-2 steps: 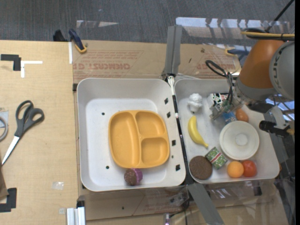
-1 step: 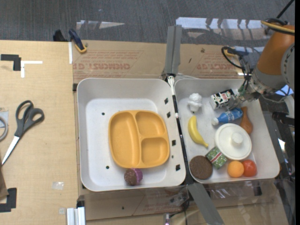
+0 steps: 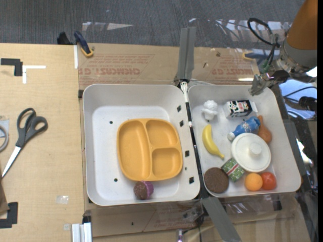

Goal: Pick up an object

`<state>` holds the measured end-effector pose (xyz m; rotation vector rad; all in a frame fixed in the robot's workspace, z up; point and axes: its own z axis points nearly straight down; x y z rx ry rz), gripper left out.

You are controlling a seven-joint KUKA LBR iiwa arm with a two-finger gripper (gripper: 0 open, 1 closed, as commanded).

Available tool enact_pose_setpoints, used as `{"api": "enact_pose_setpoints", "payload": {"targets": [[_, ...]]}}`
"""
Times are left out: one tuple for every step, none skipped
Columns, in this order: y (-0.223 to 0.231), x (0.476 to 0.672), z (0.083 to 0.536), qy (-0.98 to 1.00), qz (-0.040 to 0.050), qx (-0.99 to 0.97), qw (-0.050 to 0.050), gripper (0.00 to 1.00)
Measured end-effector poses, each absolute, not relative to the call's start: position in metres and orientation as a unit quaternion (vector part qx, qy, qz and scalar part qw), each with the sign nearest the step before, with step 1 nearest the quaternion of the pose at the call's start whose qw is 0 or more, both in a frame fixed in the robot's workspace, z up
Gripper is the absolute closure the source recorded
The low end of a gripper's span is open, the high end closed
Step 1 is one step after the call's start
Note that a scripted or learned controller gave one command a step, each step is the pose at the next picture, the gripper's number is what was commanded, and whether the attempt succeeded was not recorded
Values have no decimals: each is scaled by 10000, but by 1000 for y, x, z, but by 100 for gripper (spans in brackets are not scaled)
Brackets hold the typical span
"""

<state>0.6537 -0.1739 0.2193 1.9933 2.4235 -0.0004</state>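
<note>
the gripper [image 3: 262, 82] is hovering at the far right corner of the right bin [image 3: 287, 135], nothing between its fingers; whether they are parted cannot be told from this slant. candidate objects are lying in that bin: a small milk carton [image 3: 238, 108] nearest, a banana [image 3: 212, 141], an orange [image 3: 254, 182]. recommended: descending on the carton, which appears to be lying apart from its neighbours, and straddling its narrow sides, keeping clear of the bin wall.
</note>
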Motion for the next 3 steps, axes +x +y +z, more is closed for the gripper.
{"api": "enact_pose_setpoints", "payload": {"targets": [[-193, 604, 92, 5792, -4, 8152, 1, 100], [-137, 529, 91, 4209, -11, 9071, -11, 100], [-181, 495, 254, 5423, -11, 8402, 2, 100]]}}
